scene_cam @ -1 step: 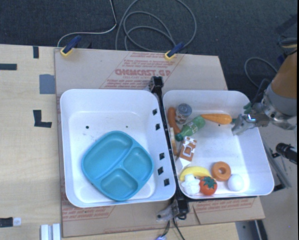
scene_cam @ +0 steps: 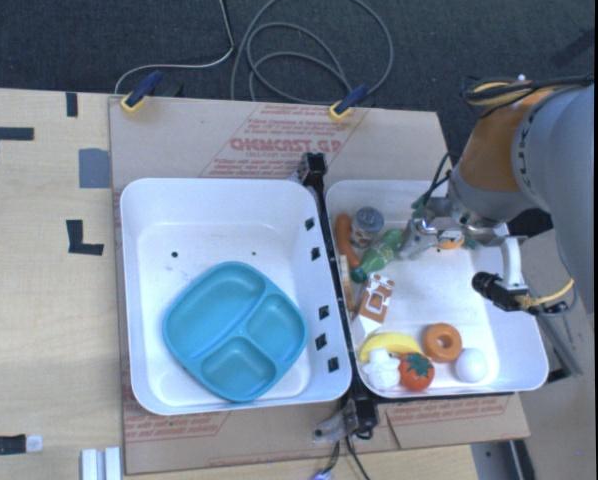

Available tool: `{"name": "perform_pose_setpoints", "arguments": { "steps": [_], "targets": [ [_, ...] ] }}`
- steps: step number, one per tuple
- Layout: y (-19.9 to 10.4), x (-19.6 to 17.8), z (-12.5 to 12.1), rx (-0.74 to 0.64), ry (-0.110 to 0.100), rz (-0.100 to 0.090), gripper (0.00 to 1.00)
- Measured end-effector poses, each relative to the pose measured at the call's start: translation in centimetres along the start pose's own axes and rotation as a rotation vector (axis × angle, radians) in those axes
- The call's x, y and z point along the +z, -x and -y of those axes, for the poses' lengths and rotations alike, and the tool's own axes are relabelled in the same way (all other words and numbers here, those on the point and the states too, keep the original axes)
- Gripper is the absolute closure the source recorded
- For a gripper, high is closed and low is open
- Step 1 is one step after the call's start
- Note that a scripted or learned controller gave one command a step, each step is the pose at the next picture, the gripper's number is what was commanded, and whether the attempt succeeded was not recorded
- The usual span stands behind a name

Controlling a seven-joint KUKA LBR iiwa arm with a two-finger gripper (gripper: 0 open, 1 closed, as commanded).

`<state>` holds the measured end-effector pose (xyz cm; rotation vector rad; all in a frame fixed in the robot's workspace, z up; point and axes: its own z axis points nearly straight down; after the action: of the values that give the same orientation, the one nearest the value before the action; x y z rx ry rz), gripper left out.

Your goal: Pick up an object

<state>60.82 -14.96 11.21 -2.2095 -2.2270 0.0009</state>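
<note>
Green toy, carrot, tin beside claw, grip perhaps unreadable.

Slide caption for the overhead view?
Arm over right bin of toy food; blue tray in left bin.

In the right white bin, a green plastic bottle lies tilted at the far left, beside an orange carrot and a grey can.
</note>
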Motion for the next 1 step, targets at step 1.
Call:
{"name": "perform_pose_setpoints", "arguments": {
  "steps": [1],
  "targets": [
    [-5.23, -1.10, -5.39, 0.003, 0.010, 0.012, 0.00]
  ]
}}
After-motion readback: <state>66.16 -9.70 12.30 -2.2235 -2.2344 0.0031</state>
